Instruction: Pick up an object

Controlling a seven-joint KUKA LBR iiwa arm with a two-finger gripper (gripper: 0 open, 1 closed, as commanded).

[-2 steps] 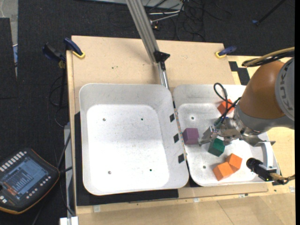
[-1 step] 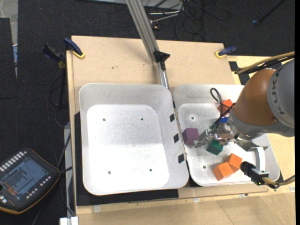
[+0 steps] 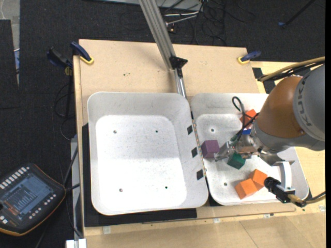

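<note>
The tool (image 3: 228, 154) sits low between the purple block (image 3: 209, 148) and green block (image 3: 236, 161); whether it grips anything, I cannot tell, so nothing is lifted yet.

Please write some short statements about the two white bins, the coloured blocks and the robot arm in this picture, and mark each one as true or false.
1. The purple cube lies in the right white plastic bin. True.
2. The green block lies in the left white plastic bin. False: it lies in the right bin, beside the gripper.
3. The orange block sits near the front edge of the right bin. True.
4. The arm reaches over the left bin. False: it is above the right bin.
5. A teach pendant with a screen lies on the bench between the bins. False: it is off the bench, at lower left.
</note>
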